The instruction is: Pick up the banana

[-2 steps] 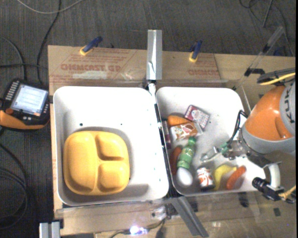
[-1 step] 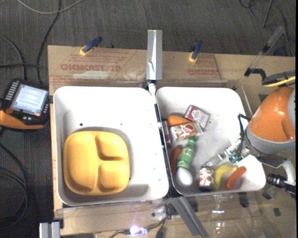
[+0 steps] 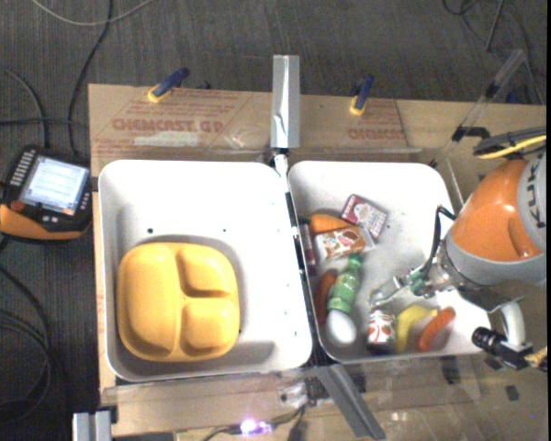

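While the arm [image 3: 505,223] reaches in from the right over the right bin [image 3: 413,177], its tool [image 3: 406,283] sits low above the bin's front half, just left of the grey wrist housing. Whether the tool is released or clenched cannot be told at this resolution, and nothing is seen held by it.

The banana [image 3: 407,324] lies in the front right part of the right bin, just below the tool, apart from it as far as the view allows. It rests between a small red-and-white can [image 3: 380,331] on its left and an orange carrot-like piece [image 3: 435,328] on its right, close against both.

Other contents of the right bin: a green bottle [image 3: 346,288] with a white object [image 3: 340,326] at its lower end, a red sausage-shaped item [image 3: 323,294] along the bin's left wall, an orange-red packet [image 3: 338,242], and a small dark red box [image 3: 364,215] further back.

The left bin [image 3: 119,191] carries a yellow sectioned tray [image 3: 178,299]. A handheld control pendant [image 3: 42,191] lies on the floor left of the desk [image 3: 193,122].
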{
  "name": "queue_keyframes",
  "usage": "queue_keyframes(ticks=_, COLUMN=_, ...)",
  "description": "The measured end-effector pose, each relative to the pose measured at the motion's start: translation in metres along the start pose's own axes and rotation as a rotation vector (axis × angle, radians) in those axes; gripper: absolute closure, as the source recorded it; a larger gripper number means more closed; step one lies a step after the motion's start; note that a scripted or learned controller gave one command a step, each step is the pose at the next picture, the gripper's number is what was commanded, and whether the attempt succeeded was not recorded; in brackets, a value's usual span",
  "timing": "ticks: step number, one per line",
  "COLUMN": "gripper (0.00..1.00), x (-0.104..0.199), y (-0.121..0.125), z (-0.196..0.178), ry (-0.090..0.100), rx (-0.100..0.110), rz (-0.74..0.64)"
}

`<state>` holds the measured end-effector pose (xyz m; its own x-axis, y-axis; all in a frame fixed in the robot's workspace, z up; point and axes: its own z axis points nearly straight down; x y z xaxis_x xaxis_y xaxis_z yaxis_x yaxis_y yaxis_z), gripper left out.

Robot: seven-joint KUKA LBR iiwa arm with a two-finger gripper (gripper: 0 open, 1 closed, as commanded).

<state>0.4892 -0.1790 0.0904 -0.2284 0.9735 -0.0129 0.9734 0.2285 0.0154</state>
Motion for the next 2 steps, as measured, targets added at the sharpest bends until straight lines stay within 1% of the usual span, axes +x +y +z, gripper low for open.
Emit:
queue_keyframes(ticks=1, gripper=0.00, x=-0.029, y=-0.010, z=-0.002, ry=0.008, rx=0.009, rz=-0.311)
queue_keyframes(ticks=2, gripper=0.00, x=-0.019, y=0.001, z=0.000, ry=0.004, rx=0.002, rz=0.090)
